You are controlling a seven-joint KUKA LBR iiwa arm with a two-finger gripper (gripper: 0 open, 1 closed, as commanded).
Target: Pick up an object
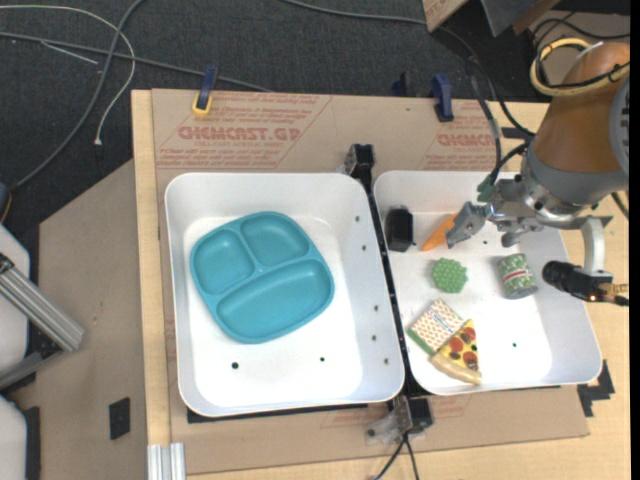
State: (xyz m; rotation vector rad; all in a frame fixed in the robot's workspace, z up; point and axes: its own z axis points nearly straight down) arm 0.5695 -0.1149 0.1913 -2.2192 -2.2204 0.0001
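Note:
The right bin (560, 368) holds several small items. An orange carrot (437, 235) lies near the bin's back left, next to a black block (400, 228). A green bumpy ball (449, 274) and a green can (516, 275) sit mid-bin. A pizza slice (461, 350) and a patterned cracker-like piece (434, 325) lie at the front. My gripper (487, 228) hovers over the back of this bin, just right of the carrot and above the ball and can. Its fingers are spread, open, with nothing between them.
The left bin (200, 368) carries a blue divided plate (262, 275). A black clamp (359, 158) sits at the back where the bins meet. The arm's grey body with its orange band (580, 98) and cables overhang the right bin's back right corner.

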